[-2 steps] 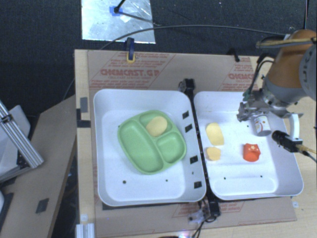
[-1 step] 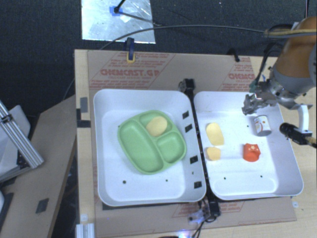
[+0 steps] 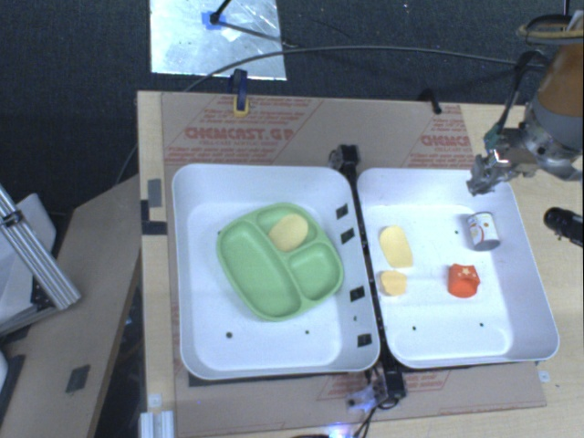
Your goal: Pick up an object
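In the right bin (image 3: 511, 336) lie a small grey can (image 3: 482, 230) on its side, a red strawberry-like toy (image 3: 464, 280), a pale yellow oblong piece (image 3: 395, 245) and a smaller yellow-orange piece (image 3: 393, 283). The left bin (image 3: 201, 336) holds a green divided plate (image 3: 265, 276) with a yellow item (image 3: 289, 233) in its upper compartment. My gripper (image 3: 484, 177) hangs over the right bin's far right corner, above and just beyond the can, with nothing visibly held.
The arm (image 3: 552, 108) enters from the upper right. A black hinge strip (image 3: 360, 245) runs between the bins. A blue clamp (image 3: 239, 89) stands at the board's far edge, and a metal rail (image 3: 36, 263) lies at the left.
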Motion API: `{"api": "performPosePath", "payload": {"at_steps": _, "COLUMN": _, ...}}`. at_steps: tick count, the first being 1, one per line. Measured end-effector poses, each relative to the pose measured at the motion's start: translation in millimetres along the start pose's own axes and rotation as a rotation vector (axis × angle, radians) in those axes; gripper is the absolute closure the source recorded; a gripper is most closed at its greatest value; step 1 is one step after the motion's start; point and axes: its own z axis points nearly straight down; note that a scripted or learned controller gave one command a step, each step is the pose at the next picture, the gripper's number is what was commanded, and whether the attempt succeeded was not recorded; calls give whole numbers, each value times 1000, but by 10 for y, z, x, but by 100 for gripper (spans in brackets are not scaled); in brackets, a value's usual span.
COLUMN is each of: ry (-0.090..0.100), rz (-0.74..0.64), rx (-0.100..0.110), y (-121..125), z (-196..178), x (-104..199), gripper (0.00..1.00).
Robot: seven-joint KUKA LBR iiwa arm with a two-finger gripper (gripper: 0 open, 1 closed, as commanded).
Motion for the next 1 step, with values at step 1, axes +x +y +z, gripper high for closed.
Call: {"api": "performPosePath", "payload": {"at_steps": 1, "ry": 3, "rz": -6, "rx": 3, "y": 127, "z": -33, "x": 493, "gripper": 100}}
